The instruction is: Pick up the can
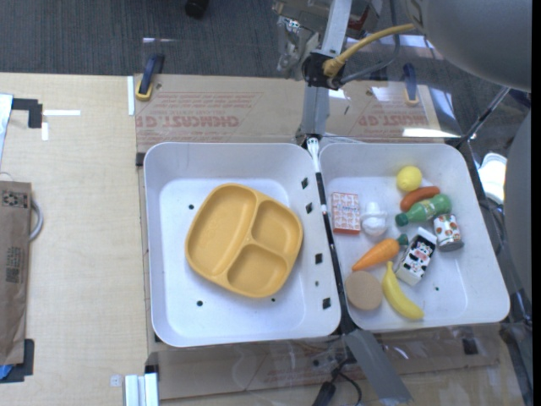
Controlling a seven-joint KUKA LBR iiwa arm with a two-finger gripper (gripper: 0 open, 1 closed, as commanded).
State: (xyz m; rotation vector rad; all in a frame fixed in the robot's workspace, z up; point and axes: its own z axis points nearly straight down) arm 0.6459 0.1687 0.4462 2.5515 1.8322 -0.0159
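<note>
I cannot tell my jaws' state. The can [448,231] lies at 3 o'clock in the right bin [486,307]; I should descend straight, avoiding the green bottle [423,211].

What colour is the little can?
The can is mostly white with red-orange patches and a silvery end, seen in the camera view, in the right bin.

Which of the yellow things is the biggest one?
The yellow plate, alone in the left bin. It's much bigger than the banana and the lemon, which sit in the right bin.
</note>
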